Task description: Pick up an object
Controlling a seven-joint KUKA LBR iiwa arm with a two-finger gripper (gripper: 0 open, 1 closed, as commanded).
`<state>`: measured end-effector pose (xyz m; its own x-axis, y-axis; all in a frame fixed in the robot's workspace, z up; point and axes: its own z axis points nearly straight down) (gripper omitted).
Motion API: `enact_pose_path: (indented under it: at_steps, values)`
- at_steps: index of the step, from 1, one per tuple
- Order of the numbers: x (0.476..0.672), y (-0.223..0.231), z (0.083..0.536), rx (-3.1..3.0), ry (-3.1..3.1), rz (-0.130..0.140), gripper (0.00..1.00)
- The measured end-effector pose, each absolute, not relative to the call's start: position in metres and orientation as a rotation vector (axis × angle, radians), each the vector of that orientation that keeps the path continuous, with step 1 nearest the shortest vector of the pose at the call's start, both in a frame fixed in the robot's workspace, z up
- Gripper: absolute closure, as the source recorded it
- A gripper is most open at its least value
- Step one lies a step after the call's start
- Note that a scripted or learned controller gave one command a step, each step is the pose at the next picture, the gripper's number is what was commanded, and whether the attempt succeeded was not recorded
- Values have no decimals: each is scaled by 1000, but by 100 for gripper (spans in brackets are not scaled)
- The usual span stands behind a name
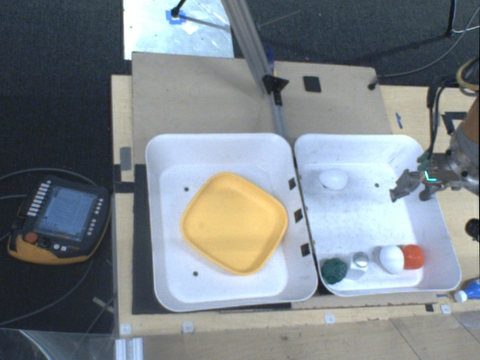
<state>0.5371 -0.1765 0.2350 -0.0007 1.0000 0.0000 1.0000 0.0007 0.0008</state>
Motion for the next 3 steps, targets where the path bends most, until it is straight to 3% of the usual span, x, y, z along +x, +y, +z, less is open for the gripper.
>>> enact_pose_path:
  at_steps: [1, 3]
  values:
    - [537, -177, 235, 2220, 2222, 1, 0]
    - [544, -182, 129, 2224, 2223, -3, 0]
